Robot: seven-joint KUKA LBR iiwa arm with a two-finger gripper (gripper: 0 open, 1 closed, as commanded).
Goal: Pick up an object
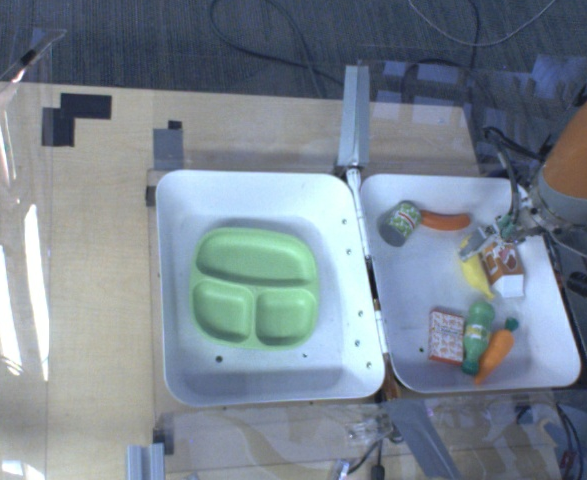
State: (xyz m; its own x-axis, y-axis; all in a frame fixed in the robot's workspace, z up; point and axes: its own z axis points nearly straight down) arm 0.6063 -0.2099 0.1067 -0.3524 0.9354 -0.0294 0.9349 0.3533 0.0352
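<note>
In the right bin (563, 368), just under and beside the gripper (503, 233), a small carton (503, 266) w/ brown-and-white print is seen, its long axis running roughly from the gripper tip down toward the near rim. Whether it is gripped can't be told; the finger state can't be made out.

Touching the carton's left side, a yellow banana-like piece (476, 273) is laid, pointing the same way. Further left of the gripper, a smooth orange-red sausage (443, 221) is laid across, w/ a green-labelled can (400, 222) at its far end, tipped on its side.

Nearer the front rim, below the gripper, a flat printed box (446, 336), a green plastic bottle (476, 333) and an orange carrot (495, 352) w/ green top are grouped close together.

Well to the left, the left bin (173, 368) is occupied by a glossy green tray (255, 286) w/ three compartments.
</note>
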